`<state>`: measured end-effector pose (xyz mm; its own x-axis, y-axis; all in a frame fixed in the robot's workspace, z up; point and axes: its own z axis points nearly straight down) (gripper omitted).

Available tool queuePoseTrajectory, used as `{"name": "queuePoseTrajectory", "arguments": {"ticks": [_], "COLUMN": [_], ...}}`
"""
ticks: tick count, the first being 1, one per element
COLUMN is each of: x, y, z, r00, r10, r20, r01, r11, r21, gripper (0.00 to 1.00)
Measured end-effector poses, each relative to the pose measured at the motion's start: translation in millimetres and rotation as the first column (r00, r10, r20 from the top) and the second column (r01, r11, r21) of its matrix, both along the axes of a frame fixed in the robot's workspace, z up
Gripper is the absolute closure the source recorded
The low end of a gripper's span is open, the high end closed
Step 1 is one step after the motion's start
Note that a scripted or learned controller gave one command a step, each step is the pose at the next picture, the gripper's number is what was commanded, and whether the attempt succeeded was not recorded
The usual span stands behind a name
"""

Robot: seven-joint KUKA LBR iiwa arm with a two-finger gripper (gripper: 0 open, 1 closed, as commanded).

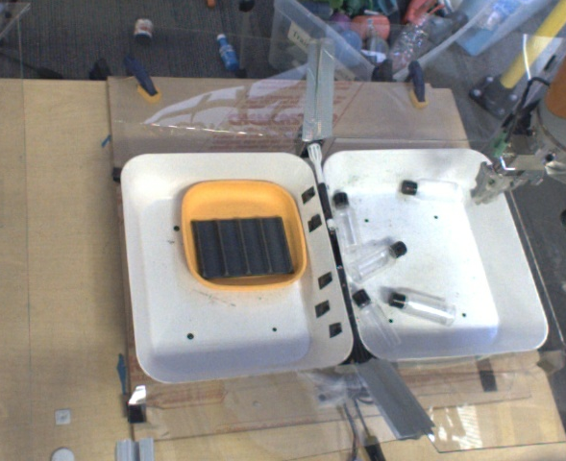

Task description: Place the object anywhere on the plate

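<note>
Right now the end effector [484, 182] hangs over the far right corner of the right bin [513, 296], a pale metallic shape reaching in from the right; whether it is spread or pressed together I cannot tell, and nothing shows in its grip. Below and to its left lie several clear vials with black caps: one small one [409, 187] near the far wall, one [344, 214] close to the divider, one [379, 255] mid-bin, and a long one [419, 304] lying flat toward the near side. They rest on their sides, scattered and apart, which probably leaves room for a pick. One of these is presumably the object to move. Across the divider, the left bin [158, 334] holds the orange plate [242, 200], with a dark ribbed insert [241, 248] sitting in it. Both bins sit on the counter [42, 257], with a clear tub of toys [379, 8] beyond
</note>
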<state>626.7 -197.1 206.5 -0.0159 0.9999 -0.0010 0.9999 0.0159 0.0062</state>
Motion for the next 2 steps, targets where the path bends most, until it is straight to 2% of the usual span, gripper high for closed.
{"name": "queuePoseTrajectory", "arguments": {"ticks": [1,2], "x": [41.9,41.9], "y": [5.8,5.8], "z": [-8.1,-8.1], "r00": [0.970,0.970], "r10": [0.244,0.244], "r20": [0.000,0.000], "r01": [-0.244,-0.244], "r11": [0.970,0.970], "r21": [-0.003,-0.003], "gripper": [1.00,0.00]}}
